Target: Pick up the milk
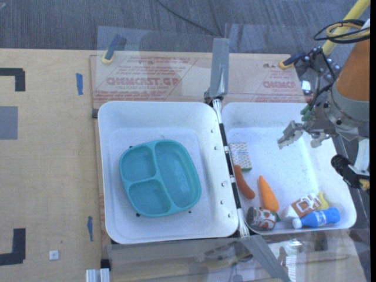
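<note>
Two white bins sit side by side on the worktop (47, 175). The left bin (111, 113) carries a teal divided plate (160, 177), lying flat near its middle.

The right bin (258, 113) holds the loose pieces, all gathered at its near end and left wall: a small patterned box (240, 155) against the divider, a red-orange chili (243, 183) just below it, a carrot (268, 194) beside that, a round can (262, 218) in the near corner. We take the milk (305, 206) to be the small white-and-orange carton at the near right, touching a blue-and-white bottle (317, 218) lying on its side. That crowding likely leaves little room on the bottle side.

The claw (294, 133) hangs over the far right part of this bin, well apart from the milk. It looks spread, with nothing between its fingers and touching nothing we can make out.
</note>
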You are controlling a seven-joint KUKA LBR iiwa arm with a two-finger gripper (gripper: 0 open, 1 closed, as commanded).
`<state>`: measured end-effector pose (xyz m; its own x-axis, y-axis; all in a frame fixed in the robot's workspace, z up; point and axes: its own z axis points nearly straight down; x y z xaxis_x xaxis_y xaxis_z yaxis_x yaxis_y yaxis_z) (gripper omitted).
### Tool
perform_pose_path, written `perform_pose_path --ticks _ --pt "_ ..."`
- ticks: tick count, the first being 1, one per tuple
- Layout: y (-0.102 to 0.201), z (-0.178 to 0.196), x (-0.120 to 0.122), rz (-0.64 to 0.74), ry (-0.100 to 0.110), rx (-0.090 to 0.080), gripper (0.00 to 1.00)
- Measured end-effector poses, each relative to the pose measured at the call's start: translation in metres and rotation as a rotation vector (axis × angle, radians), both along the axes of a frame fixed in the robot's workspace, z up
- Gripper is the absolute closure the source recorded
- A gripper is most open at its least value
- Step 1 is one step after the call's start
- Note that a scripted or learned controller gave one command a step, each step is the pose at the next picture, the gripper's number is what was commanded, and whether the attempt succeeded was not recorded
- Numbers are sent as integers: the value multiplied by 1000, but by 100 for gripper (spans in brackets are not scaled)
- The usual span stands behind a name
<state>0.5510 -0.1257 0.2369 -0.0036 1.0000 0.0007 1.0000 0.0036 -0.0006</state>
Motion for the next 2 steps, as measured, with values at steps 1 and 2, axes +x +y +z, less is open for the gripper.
perform_pose_path --ticks 1,2 --pt "-32 -61 -72 112 -1 0 0" --pt "-78 -93 -72 78 1 1 0"
